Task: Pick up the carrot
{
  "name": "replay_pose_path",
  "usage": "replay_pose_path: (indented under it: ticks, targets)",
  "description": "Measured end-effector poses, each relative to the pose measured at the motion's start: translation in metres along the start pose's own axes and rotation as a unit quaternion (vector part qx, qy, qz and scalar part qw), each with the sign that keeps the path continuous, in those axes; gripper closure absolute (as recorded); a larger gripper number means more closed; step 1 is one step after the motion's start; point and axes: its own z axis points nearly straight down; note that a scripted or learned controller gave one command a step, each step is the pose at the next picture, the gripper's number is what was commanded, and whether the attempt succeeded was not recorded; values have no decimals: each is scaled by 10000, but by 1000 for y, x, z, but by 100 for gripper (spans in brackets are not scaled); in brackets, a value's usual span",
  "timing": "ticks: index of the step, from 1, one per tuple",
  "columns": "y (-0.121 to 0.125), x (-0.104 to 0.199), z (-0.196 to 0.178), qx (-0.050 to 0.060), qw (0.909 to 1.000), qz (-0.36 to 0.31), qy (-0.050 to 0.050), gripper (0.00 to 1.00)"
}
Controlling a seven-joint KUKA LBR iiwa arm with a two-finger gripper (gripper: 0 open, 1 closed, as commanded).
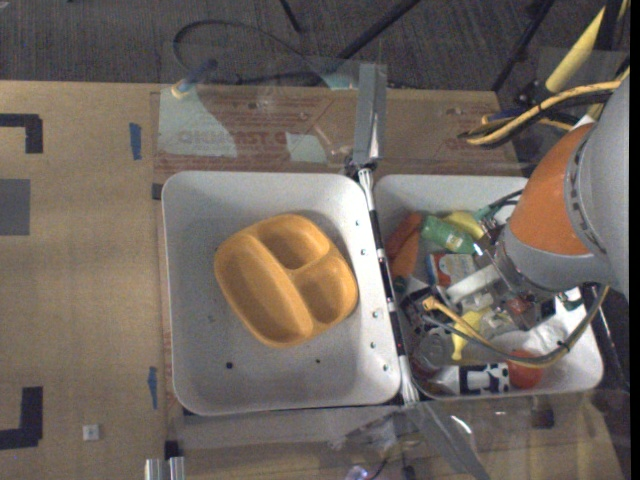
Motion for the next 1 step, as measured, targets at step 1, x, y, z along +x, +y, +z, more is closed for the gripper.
replay_pose_path:
  ticks: [1]
  targets:
    - [-26, 45, -31, -11, 9991, 415, 7, 100]
